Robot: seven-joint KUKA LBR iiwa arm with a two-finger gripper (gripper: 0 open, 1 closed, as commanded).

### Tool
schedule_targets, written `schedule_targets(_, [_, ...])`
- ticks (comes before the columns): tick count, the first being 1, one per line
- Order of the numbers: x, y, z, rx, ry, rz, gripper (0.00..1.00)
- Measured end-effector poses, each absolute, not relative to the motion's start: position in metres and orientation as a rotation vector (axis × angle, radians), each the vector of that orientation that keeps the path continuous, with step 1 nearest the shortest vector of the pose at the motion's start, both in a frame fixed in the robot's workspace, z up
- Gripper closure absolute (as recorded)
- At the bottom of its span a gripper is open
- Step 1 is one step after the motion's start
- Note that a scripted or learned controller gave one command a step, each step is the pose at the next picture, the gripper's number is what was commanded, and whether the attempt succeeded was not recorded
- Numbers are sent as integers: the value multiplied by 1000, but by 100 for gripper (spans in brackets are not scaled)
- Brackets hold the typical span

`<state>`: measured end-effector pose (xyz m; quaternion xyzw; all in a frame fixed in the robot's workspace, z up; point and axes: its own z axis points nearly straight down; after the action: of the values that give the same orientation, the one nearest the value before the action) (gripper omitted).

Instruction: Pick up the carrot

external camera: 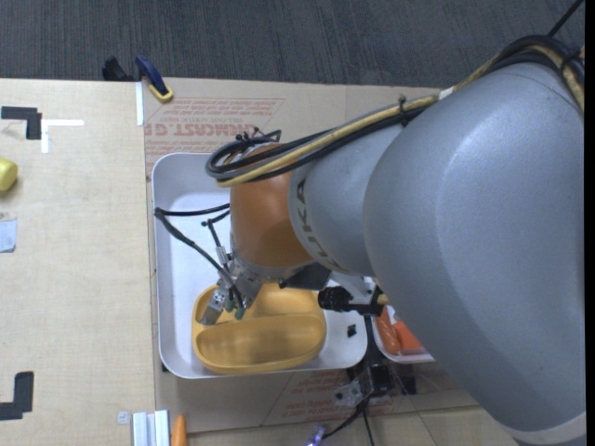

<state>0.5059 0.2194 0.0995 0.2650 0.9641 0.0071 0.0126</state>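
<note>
I note first the grey arm point(446, 240), which fills the right of the camera view and hides most of the right-hand bin. At the bottom edge I see white and orange odds and ends point(153, 427) on the bench. Just under the arm's lower side, in the right bin point(372, 342), an orange-red object shows in part; I take it to be the carrot point(402, 338), though most of it is covered. In the left bin point(177, 277) a yellow-tan bowl point(260, 340) lies against the near wall. The gripper point(223, 307) is down at the bowl's left rim, well apart from the carrot. I cannot tell from here how it is set; nothing is seen in its grasp. Above it comes the orange band point(265, 221), with black and yellow cables point(279, 151) looped over it. Farther off, a yellow object point(6, 175) sits at the left edge, and a blue-and-yellow clamp point(153, 79) lies by the dark floor.
</note>
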Motion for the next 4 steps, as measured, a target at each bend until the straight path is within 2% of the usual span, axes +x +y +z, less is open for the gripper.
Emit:
schedule_targets(1, [508, 218, 108, 828, 3003, 21, 100])
schedule_targets(2, [478, 229, 147, 873, 3016, -2, 100])
schedule_targets(3, [479, 229, 178, 1391, 2814, -2, 100])
schedule_targets(4, [485, 217, 103, 1610, 2682, 34, 100])
